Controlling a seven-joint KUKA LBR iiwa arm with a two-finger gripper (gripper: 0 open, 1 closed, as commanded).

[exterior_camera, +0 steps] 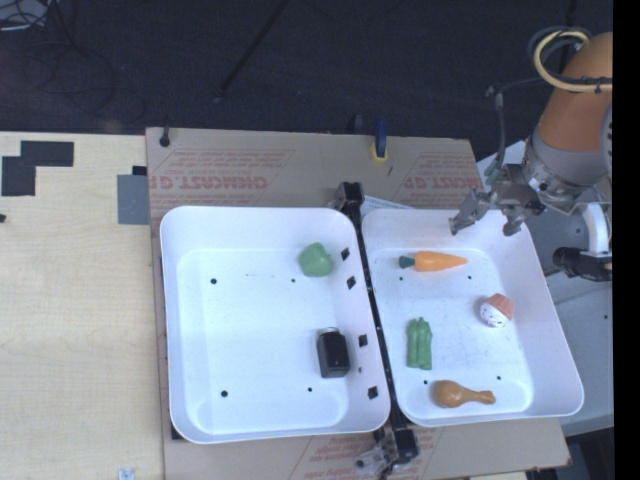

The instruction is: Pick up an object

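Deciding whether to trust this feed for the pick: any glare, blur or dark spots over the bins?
Camera view: both white bins are evenly lit, without strong glare; the carrot and black block read clearly, casting only faint shadows; the gripper looks slightly soft; the background above the bench is dark.

The arm (578, 98) is cut off at right.

The left bin holds a rounded green lump (316, 259) toward its upper right and a small black block (333, 353) lower down, near the right wall. In the right bin, an orange carrot (435, 262) with a green stem end lies flat near the top. A white-and-orange ball (494, 310) sits right of centre, a green ridged piece (419, 343) stands lengthwise mid-bin, and a tan gourd shape (459, 395) lies near the bottom.
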